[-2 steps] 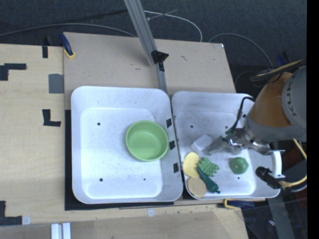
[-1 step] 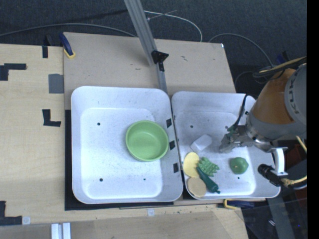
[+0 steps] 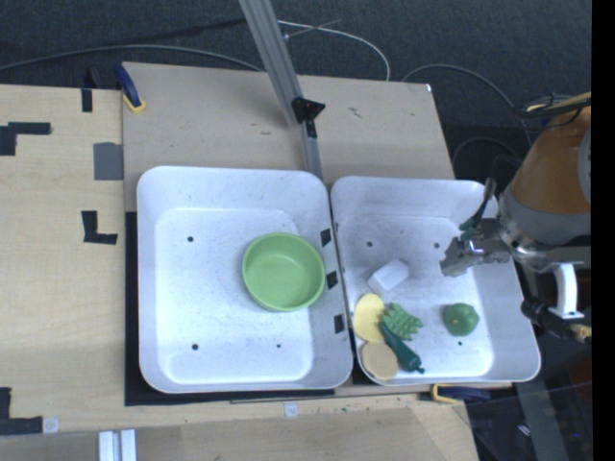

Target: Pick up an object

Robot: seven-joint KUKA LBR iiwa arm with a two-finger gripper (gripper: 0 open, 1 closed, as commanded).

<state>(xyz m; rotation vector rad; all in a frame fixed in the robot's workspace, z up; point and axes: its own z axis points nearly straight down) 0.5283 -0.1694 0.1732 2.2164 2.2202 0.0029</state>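
In the right bin [image 3: 423, 195], the tool [image 3: 461, 257], its fingers' state unclear, hovers at the 3 o'clock wall with a white block [image 3: 388, 277] at its 8, a green ball [image 3: 460, 318] at 6, toys [image 3: 389, 334] crowding the 7 o'clock corner, and bare floor toward 12.

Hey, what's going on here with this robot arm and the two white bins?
A grey robot arm with an orange band reaches in from the right, its claw poised over the right bin and holding nothing visible. Its job is to pick up an object. In that bin lie a small white block, a green ball, and a cluster of yellow and green toy pieces near the front corner. The left bin holds a green bowl.
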